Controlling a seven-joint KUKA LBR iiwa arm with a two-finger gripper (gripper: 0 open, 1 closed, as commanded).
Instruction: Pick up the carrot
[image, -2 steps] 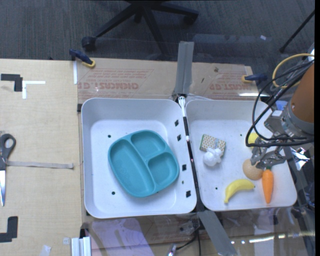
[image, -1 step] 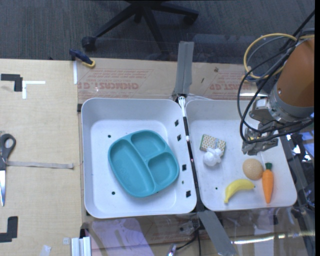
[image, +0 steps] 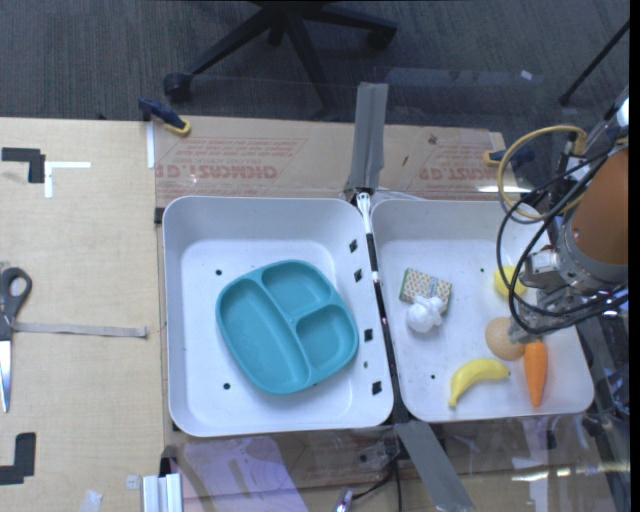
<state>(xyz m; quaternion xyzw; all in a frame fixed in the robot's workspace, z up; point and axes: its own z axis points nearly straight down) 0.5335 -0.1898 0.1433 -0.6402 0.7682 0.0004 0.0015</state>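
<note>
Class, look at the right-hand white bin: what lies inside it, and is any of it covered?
Inside the right bin: the carrot, a banana, a tan egg-like thing, a small white figure and a patterned block. The arm covers most of a yellow thing and the bin's right side.

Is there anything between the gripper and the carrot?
Nothing visible does. The gripper hangs over the right bin, just above the carrot. A tan ball sits close to the carrot's top, and a banana lies to its left.
</note>
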